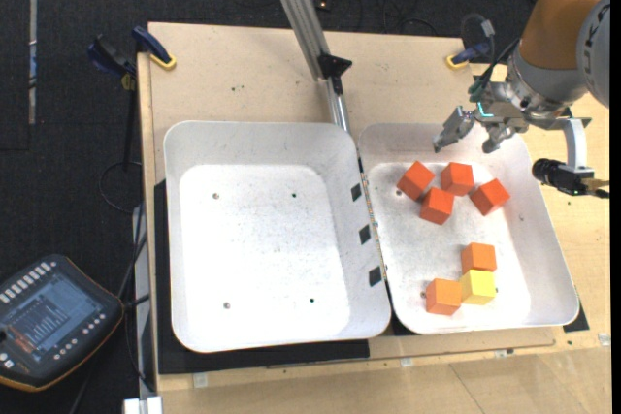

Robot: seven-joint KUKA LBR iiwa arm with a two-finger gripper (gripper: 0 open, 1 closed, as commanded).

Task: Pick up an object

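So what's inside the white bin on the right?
The right bin holds seven blocks: four orange ones clustered near the top, and lower down two orange ones touching a yellow one. The gripper hovers above the bin's top edge, hiding a little of it.

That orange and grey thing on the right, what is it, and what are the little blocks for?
It is a robot arm, and a program tells it how to move. The camera looks down on a wooden bench from above. At the arm's end is a metal claw with two fingers, spread apart and holding nothing. It hangs over the far edge of the right white bin. In that bin lie six small orange cubes, four in a bunch near the claw and two closer to us, next to one yellow cube. The arm's job is to pick one up. Beside it sits the left white bin.
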